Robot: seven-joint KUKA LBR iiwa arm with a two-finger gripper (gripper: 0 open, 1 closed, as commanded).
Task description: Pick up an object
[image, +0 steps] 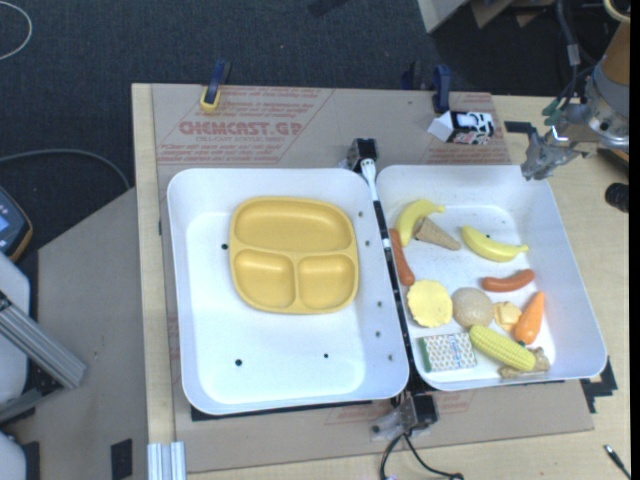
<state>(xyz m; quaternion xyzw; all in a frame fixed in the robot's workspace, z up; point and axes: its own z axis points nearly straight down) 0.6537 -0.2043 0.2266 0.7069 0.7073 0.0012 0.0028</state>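
My gripper [540, 160] hangs over the far right corner of the right bin [575, 298], above its rim, with nothing seen between its fingers. The right bin holds toy food: a banana [416, 214] and a cone [436, 233] near the back, a second banana [492, 244], a sausage [508, 281], a long red sausage [401, 258] by the left wall, a yellow round slice [430, 303], a beige ball [473, 308], a carrot [530, 318], a corn cob [500, 347] and a small checked packet [446, 352].
The left bin [200, 358] holds a yellow three-compartment tray [294, 253]. A cardboard sheet [250, 123] lies under both bins, with clamps at its far edge. A black-and-white tag [462, 125] sits behind the right bin.
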